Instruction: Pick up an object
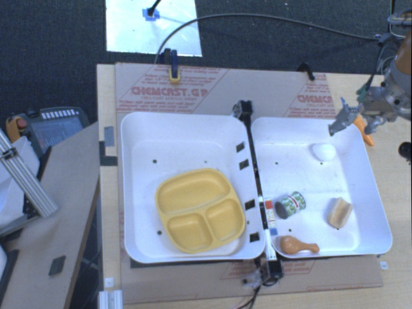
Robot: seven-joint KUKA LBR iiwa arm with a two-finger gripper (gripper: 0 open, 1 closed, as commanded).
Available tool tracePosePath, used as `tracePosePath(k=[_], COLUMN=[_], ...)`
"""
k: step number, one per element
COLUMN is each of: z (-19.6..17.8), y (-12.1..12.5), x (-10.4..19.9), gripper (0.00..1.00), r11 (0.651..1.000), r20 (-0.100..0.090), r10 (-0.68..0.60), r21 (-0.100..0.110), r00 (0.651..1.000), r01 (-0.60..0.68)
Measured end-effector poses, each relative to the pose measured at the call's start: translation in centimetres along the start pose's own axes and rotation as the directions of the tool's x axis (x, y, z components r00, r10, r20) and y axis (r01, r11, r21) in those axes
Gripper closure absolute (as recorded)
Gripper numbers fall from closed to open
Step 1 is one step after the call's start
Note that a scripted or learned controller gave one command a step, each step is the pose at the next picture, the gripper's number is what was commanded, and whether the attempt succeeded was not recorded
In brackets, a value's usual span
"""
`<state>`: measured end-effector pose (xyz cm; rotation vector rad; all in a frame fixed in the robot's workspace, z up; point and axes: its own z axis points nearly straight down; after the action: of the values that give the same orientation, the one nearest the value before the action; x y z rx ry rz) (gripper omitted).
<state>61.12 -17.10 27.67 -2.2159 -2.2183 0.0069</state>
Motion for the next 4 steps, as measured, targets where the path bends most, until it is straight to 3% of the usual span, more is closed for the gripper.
tracePosePath(k=[1, 3, 4], z=[-0.5, 11.9, 16.1], y=[0.2, 0.5, 0.6], x=[0.0, 0.6, 0.6], gripper=[0.0, 0.0, 0.0], r11=[1.0, 1.0, 1.0], r20=[0.002, 0.001, 0.001], r10=[-0.002, -0.001, 0.0], r21=[-0.009, -0.004, -0.005], r00=[1.0, 1.0, 1.0], r01=[0.002, 0.001, 0.0])
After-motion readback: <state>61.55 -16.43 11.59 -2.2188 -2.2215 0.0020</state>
